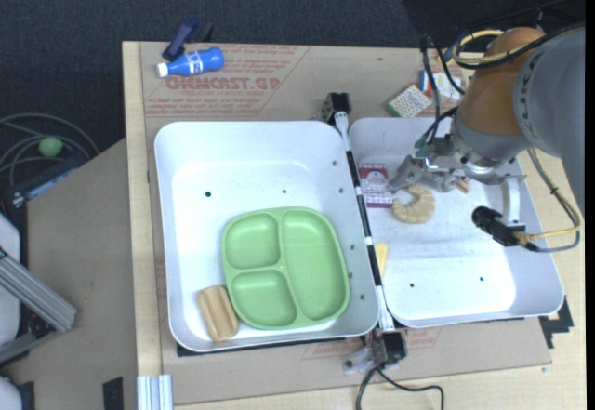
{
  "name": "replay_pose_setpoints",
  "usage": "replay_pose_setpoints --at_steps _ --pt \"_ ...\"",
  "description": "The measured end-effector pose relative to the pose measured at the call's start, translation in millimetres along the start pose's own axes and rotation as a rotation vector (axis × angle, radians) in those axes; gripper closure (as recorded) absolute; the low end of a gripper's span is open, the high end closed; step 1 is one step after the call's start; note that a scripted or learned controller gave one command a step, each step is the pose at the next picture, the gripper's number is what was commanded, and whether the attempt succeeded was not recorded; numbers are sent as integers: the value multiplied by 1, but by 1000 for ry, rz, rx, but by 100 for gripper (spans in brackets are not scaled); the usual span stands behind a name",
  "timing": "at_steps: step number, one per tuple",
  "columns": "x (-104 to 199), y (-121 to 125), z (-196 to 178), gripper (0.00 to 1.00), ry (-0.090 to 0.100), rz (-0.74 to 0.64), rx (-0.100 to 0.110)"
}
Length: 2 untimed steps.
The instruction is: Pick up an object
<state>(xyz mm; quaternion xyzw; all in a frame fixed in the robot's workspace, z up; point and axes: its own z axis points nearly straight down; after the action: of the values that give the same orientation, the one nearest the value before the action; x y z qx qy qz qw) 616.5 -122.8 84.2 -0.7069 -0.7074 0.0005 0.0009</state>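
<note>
A round tan biscuit-like piece (414,207) lies in the right bin (483,292), towards its far left part. Just left of it, a small red and white packet (374,185) rests against the bin's left wall. My gripper (431,181) hangs directly over the far edge of the tan piece, open, with nothing between its fingers. The left bin (186,176) holds a green divided plate (283,267) and a tan wooden block (217,312) at the plate's near left corner.
A blue and white bottle (191,61) lies on the bench behind the left bin. A small patterned card (407,102) sits behind the right bin. A yellow strip (380,259) lies by the wall between the bins.
</note>
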Motion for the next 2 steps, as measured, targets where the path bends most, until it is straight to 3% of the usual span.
replay_pose_setpoints --at_steps 1,2 --pt "10 -24 0 0 -1 2 -1" --pt "10 -23 -11 100 -1 2 -3"
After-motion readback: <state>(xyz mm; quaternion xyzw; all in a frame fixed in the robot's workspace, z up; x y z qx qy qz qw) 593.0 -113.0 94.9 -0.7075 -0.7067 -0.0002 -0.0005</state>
